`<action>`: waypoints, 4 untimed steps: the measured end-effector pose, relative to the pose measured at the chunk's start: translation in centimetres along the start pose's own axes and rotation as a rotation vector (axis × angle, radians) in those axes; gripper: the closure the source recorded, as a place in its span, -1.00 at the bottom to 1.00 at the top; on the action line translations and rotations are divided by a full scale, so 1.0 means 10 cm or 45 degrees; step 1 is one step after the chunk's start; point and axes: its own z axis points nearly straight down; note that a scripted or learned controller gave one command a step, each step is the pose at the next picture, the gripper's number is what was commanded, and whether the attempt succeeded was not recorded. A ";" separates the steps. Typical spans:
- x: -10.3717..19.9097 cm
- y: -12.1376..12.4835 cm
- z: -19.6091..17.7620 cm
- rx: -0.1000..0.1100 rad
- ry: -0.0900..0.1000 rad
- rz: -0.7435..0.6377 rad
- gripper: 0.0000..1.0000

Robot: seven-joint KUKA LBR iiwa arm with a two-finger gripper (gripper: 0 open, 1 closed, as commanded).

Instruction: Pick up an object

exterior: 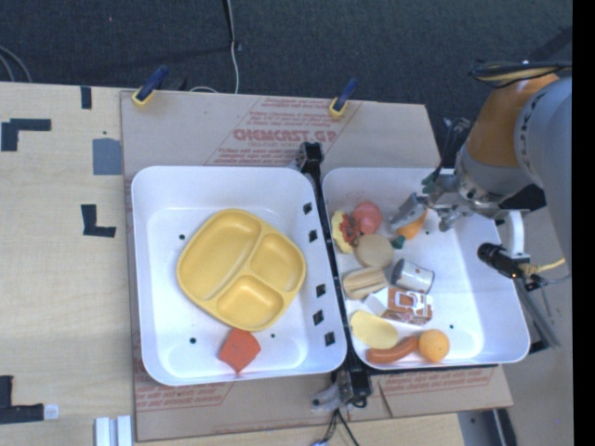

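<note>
Inside the left bin [149, 249] lie one yellow tray [242, 268] and one red block [239, 349].

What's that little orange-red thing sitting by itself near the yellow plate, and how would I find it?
Look at the left white bin, the one with the big yellow divided plate. Just below the plate, toward the bin's front wall, lies a small orange-red block. It is the one loose thing in that bin besides the plate; the other small items are crowded together in the right bin.
</note>
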 end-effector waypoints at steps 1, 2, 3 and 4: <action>0.57 0.44 0.40 0.029 -0.002 0.007 -1.00; 0.60 0.43 0.38 0.023 -0.003 0.012 -1.00; 0.53 0.44 0.38 0.019 0.004 0.009 -1.00; 0.61 0.44 0.38 0.016 -0.003 0.010 -1.00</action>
